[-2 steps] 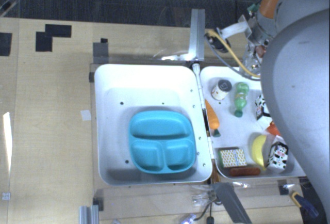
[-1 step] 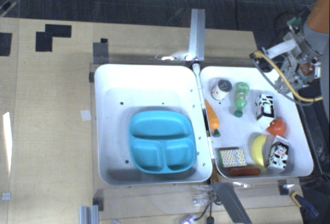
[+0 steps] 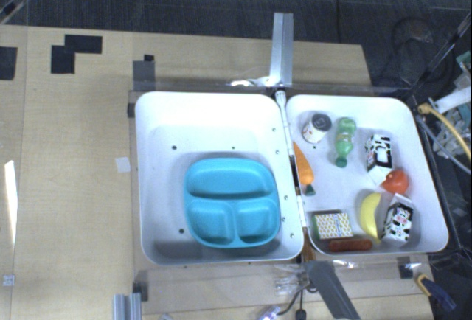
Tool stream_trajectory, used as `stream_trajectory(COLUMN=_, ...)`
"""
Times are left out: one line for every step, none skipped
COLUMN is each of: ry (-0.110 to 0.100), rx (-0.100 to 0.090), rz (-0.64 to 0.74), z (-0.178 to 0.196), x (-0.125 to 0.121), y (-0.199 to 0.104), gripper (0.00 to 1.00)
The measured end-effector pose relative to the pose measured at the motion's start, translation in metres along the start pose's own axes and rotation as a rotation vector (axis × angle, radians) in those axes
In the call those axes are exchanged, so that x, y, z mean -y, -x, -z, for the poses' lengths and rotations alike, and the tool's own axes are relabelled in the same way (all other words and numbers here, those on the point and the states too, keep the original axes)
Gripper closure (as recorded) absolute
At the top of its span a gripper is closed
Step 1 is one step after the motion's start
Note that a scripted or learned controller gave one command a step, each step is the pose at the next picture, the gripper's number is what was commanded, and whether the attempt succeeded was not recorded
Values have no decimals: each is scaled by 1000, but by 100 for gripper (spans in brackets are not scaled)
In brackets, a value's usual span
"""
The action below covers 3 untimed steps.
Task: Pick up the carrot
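The carrot (image 3: 303,167) is orange with a green tip and lies lengthwise along the left wall of the right bin (image 3: 420,136), close to the divider between the two bins. It rests on the bin floor, apart from the other items.
The right bin also holds a small round can (image 3: 318,126), a green bottle (image 3: 344,138), two cow-patterned cartons (image 3: 379,152) (image 3: 399,220), an orange-red fruit (image 3: 396,181), a banana (image 3: 369,214), a patterned box (image 3: 332,224) and a brown sausage (image 3: 349,244). A blue divided plate (image 3: 231,201) sits in the left bin (image 3: 162,119).
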<state>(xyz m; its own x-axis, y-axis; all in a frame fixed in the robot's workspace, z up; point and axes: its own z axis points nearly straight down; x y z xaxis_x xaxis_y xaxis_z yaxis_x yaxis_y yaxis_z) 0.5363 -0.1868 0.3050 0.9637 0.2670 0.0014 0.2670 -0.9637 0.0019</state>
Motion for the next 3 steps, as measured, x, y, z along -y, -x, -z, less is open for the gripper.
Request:
stream_trajectory(ry=3, rx=-4, rz=259, z=64, x=-9, y=37, gripper=100)
stream_trajectory(ry=4, rx=-4, rz=170, z=114, x=-6, y=51, gripper=100)
stream_trajectory(ry=1, rx=-2, rz=403, z=92, x=-5, y=51, gripper=100)
